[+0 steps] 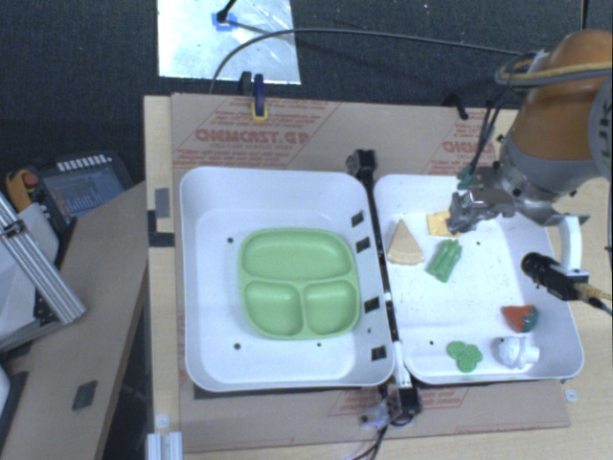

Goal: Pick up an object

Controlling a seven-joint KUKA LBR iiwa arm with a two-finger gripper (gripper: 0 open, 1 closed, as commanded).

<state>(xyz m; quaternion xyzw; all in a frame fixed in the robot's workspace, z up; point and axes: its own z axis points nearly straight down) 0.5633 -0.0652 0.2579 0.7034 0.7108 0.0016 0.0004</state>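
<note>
Worktop (pixel 163 257) under me bears two white bins side by side. My pincer (pixel 465 211) hangs low over the far part of the right bin (pixel 556 295), right above a yellow piece (pixel 438 223) that lies at its tip; whether it is released or clenched I cannot tell, for my wrist hides that part, and I see nothing gripped in it. Just beside the yellow piece, toward the divider, lies a tan wedge (pixel 404 243), and next to that a green stick (pixel 443 260), tilted. Nearer the front edge of the same bin sit a red piece (pixel 519 316), a white lump (pixel 514 353) and a green leaf (pixel 465 356), well apart from my pincer. The left bin (pixel 206 257) holds a green tray (pixel 297 282) with three compartments, lying flat near its middle.
</note>
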